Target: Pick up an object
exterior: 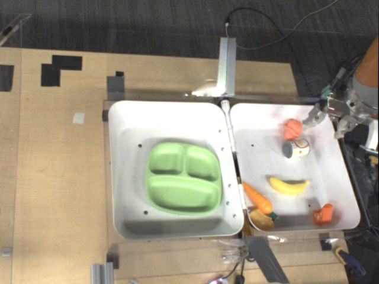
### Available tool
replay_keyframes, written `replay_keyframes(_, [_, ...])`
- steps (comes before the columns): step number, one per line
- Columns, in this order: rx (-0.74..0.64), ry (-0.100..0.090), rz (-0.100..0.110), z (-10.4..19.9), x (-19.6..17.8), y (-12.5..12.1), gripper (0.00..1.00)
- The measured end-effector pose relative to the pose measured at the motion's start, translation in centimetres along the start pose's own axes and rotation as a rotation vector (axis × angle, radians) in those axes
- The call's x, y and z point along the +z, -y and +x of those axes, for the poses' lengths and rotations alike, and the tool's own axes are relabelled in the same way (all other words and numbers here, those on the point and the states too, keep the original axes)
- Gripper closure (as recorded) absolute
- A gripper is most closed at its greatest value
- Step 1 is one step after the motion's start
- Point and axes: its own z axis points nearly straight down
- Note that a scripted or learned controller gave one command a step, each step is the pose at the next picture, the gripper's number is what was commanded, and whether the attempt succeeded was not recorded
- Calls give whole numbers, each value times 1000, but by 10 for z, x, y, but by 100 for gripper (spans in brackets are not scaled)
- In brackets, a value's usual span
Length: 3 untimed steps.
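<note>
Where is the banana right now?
The banana lies in the right-hand bin, toward its front middle, with the carrot just to its left and a small grey-and-white toy behind it.

A pale wooden bench [53,176] with black square markings carries two shallow white plastic bins side by side. The right bin [331,158] lies just beneath the jaws, and the left bin [127,158] lies well beyond them, touching the first.

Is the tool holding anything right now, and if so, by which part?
Nothing is held. The tool hangs above the right bin, close to the pink toy but not gripping it.
</note>
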Motion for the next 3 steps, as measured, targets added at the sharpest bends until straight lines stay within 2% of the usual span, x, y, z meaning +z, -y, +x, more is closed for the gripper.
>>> replay_keyframes(1, [-40,-1,-3,6,97,5,0])
replay_keyframes(2, [-45,-2,-8,8,85,3,100])
replay_keyframes(3, [-49,-3,-15,10,72,1,100])
